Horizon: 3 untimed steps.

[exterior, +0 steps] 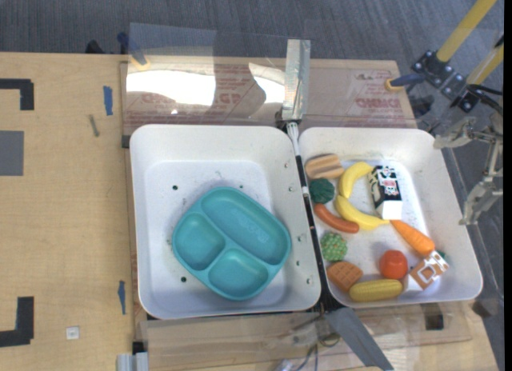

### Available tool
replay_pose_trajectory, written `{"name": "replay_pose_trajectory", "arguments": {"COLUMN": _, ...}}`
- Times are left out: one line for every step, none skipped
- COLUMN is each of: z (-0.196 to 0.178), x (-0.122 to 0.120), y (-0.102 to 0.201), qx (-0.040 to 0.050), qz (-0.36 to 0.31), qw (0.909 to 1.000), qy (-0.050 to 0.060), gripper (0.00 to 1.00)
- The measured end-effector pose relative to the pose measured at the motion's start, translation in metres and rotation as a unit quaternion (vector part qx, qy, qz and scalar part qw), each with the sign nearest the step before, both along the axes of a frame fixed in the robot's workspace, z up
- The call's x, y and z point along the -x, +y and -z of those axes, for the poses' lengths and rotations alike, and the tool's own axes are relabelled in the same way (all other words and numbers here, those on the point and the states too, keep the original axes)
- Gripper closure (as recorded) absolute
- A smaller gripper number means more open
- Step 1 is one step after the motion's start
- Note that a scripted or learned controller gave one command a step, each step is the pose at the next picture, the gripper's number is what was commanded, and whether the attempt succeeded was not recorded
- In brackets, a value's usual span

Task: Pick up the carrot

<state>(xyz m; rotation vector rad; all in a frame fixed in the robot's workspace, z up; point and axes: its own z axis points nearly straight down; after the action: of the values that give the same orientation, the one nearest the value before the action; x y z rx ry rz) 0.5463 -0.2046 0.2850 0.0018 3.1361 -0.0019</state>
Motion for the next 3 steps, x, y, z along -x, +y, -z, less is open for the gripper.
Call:
{"name": "replay_pose_trajectory", "arguments": {"z": 0.117, "x": 0.063, "y": -0.003, "qx": -0.0018, "qz": 0.072, "qw": 0.9974, "qy": 0.005, "gripper": 0.0}}
{"name": "replay_pose_trajectory", "arguments": {"z": 0.189, "x": 0.064, "y": 0.035, "qx": -0.0002, "qz": 0.074, "qw": 0.9972, "qy": -0.002, "gripper": 0.0}}
{"name": "replay_pose_trajectory", "arguments": {"z": 0.201, "x": 0.053, "y": 0.092, "qx": -0.0025, "qz": 0.058, "qw": 0.9983, "qy": 0.003, "gripper": 0.0}}
